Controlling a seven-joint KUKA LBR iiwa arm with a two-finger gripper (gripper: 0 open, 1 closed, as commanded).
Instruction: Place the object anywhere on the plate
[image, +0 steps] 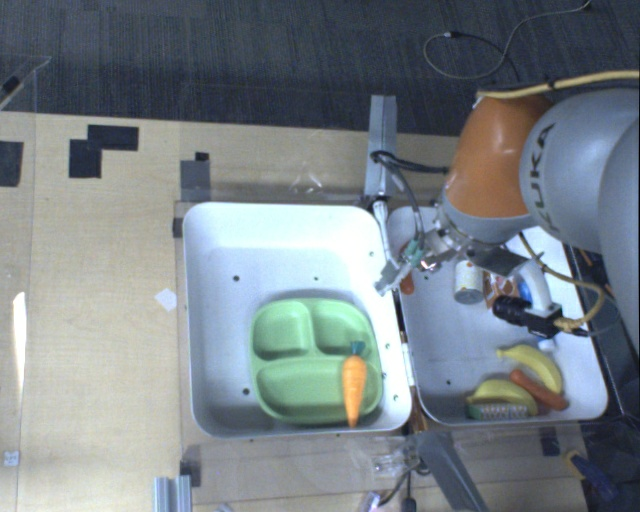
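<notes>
An orange toy carrot with a green top (353, 388) lies on the right side of the green plastic divided plate (300, 355), which sits in the near half of the left white bin (210, 300) on the pale wooden tabletop (90, 320). The gripper (396, 268) hangs over the wall between the two bins, apart from the carrot, its state impossible to tell. In the right white bin's (440, 360) near right corner lie two yellow bananas (535, 365) and a red piece (540, 393).
</notes>
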